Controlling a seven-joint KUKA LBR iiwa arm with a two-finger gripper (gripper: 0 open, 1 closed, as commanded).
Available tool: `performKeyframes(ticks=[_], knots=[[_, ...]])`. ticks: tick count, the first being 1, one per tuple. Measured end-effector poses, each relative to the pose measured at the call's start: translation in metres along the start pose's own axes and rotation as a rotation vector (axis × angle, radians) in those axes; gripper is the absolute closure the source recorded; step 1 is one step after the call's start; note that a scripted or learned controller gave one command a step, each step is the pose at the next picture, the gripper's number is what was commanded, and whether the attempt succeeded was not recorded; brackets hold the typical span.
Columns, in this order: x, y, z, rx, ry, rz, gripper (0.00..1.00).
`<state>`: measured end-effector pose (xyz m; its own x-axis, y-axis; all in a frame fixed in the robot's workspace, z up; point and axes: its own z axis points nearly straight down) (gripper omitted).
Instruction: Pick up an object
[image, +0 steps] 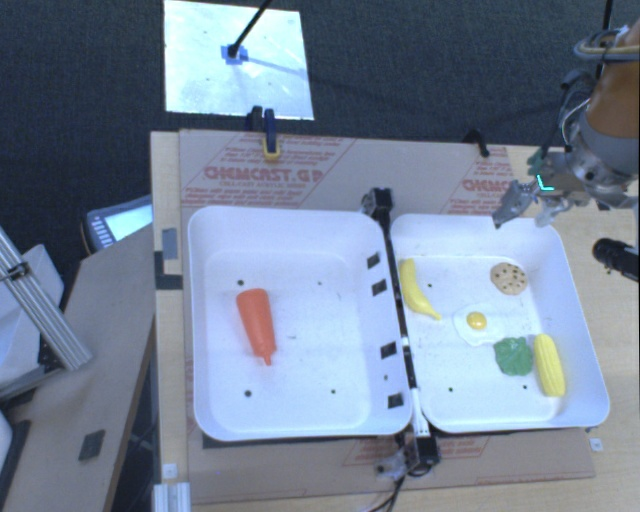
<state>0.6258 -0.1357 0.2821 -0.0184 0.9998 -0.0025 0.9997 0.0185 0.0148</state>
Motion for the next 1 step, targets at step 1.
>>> performKeyframes(ticks=[1], knots=[[0.0002, 0.0012, -0.0116, -0.004, 0.000, -0.004, 1.00]])
